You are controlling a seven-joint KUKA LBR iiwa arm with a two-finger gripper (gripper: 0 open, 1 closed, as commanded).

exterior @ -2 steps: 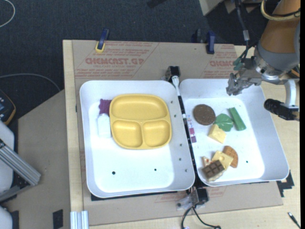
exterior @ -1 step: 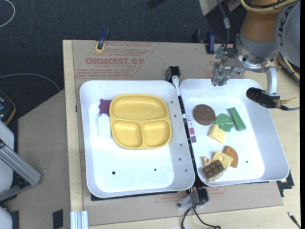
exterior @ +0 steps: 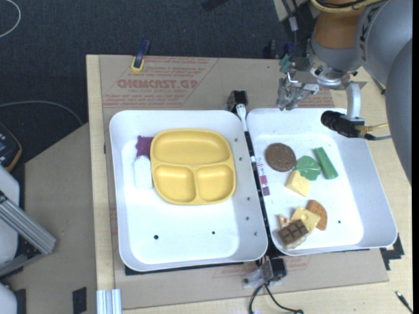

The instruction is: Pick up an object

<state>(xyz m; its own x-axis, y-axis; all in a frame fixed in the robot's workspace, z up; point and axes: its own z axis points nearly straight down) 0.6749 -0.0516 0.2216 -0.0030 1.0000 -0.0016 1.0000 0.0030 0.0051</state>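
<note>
The left white bin holds a yellow three-compartment plastic tray; the right white bin holds toy foods. Gripper state: I cannot tell.

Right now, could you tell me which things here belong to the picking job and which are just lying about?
For the job:
gripper
brown disc
green block
yellow wedge
chocolate piece

Lying about:
yellow tray
marker
blue-and-yellow clamp
</note>
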